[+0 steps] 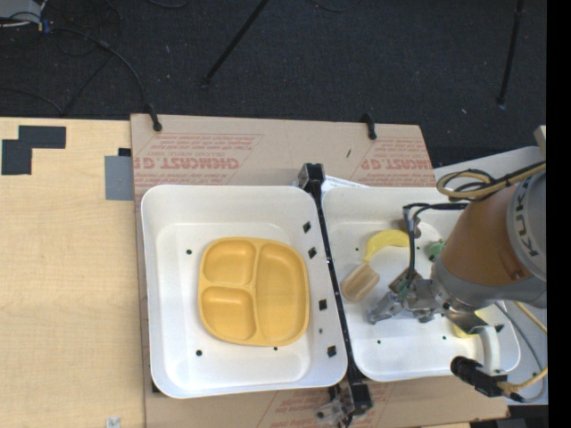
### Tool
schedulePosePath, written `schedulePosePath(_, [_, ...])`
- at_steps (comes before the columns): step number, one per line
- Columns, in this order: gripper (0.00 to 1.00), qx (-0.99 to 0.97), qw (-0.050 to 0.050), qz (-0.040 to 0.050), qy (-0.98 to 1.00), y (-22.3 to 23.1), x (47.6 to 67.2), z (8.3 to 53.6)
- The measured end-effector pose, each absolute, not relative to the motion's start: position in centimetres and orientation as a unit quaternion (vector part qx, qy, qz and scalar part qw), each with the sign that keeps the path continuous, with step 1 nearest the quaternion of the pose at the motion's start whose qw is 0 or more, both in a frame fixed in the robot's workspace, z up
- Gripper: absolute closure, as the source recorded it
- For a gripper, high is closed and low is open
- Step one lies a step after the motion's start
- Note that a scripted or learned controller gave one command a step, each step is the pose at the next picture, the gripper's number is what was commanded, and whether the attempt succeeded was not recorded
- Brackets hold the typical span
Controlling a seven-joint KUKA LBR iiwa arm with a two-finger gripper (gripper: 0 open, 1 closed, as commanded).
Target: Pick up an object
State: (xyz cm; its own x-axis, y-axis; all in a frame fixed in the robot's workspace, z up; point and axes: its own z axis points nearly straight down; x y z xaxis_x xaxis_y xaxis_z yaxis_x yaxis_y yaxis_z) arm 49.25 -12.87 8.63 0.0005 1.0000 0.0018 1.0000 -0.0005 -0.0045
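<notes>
On the left, the desk [62, 275] shows pale wood beside the left bin [169, 364], in which a yellow divided plate [254, 291] lies flat near the middle. A black divider [326, 275] runs between that bin and the right bin [393, 364]. In the right bin a tan block [361, 282] lies close to the divider, with a yellow curved piece [385, 242] just behind it and a small green thing [434, 250] farther right, partly hidden by the arm [491, 239]. The gripper [393, 306] hangs low over the bin floor just beside the tan block, on its right; nothing can be seen between the jaws, and how far apart they stand cannot be told from this slant. The step in hand looks like the approach to a grasp, with no object yet taken. The next move likely calls for shifting the gripper left over the tan block, lowering around it and closing squarely before any lift.
</notes>
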Motion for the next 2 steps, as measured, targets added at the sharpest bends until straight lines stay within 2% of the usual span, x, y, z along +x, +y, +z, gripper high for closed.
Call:
schedulePosePath(1, [1.0,-0.708,0.002,0.0005,-0.706,-12.9,49.3,9.8])
schedulePosePath(2, [1.0,-0.707,0.0,-0.0003,-0.707,-13.8,49.8,14.5])
